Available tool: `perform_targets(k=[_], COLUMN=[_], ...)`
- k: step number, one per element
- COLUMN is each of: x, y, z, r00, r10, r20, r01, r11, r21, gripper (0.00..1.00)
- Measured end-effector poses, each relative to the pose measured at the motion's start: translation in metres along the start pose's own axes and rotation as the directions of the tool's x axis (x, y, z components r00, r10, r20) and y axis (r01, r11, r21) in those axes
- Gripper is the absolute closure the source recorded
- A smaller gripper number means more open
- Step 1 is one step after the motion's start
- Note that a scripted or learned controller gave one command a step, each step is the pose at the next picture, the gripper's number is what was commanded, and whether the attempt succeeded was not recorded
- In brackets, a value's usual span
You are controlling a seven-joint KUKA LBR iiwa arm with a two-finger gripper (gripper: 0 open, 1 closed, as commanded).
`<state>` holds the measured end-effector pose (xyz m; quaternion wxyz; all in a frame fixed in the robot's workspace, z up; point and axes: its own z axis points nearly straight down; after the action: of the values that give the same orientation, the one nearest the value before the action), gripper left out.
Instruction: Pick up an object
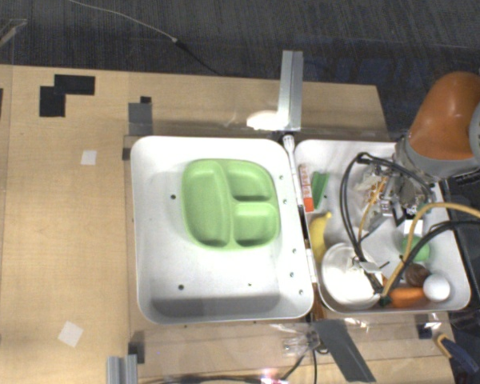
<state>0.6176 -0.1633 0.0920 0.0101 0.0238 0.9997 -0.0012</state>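
- Objects for picking lie in the right bin [461, 250]: a white bowl [346, 276], a banana [318, 232], an orange carrot [406, 297], a white ball [437, 288] and a green piece [318, 186].
- Left bin [156, 238] holds a green divided tray [228, 202].
- The arm [448, 126] reaches over the right bin; the gripper [388, 202] sits among cables, and whether it grips anything cannot be told.

A: The bench [56, 238] looks like pale matt wood; both bins [156, 294] are smooth white plastic with a soft sheen.

B: The green tray [228, 202] seems smooth matt plastic. The post [291, 90] at the bench's far edge looks like brushed metal, and the arm's orange band [442, 118] is glossy.
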Motion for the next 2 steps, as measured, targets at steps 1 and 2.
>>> perform_targets(k=[1, 2], x=[-0.014, 0.017], y=[-0.012, -0.014], z=[0.001, 0.001], r00=[0.995, 0.995], r10=[0.097, 0.098], r20=[-0.002, -0.002], r01=[-0.097, -0.098], r11=[0.995, 0.995], r21=[-0.001, 0.000], gripper=[0.00, 0.00])
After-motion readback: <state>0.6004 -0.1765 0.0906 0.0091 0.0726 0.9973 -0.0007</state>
